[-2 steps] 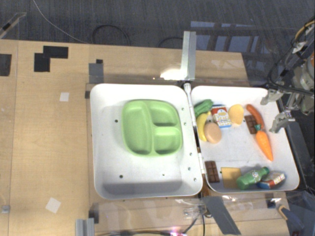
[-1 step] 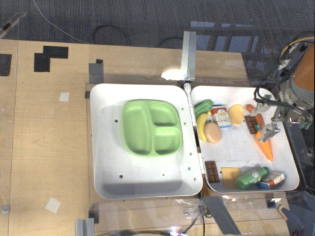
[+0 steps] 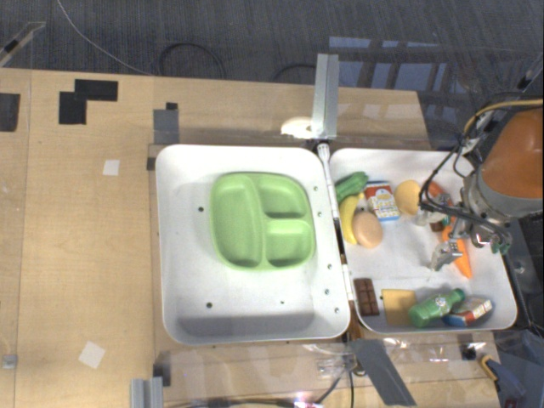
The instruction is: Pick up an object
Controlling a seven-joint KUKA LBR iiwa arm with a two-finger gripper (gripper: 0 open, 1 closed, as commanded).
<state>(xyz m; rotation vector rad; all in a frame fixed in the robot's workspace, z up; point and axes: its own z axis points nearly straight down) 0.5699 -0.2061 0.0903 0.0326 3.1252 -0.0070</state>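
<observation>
The right bin (image 3: 501,313) holds several toy foods: a green vegetable (image 3: 350,184), a banana (image 3: 347,219), a tan egg-shaped piece (image 3: 368,229), a small carton (image 3: 382,201), a yellow lemon (image 3: 408,196), an orange carrot (image 3: 462,264), a brown chocolate bar (image 3: 365,296), a yellow block (image 3: 398,302), a green bottle (image 3: 436,307) and a blue and red can (image 3: 473,312). My gripper (image 3: 442,253) hangs low over the right side of this bin. It sits just left of the carrot and right of the lemon. Nothing visibly hangs from it.
The left bin (image 3: 183,296) carries a green divided plate (image 3: 259,219). A metal post (image 3: 325,92) rises at the back, where the bins meet. The arm's orange band (image 3: 514,160) and its cables overhang the right bin's far right side.
</observation>
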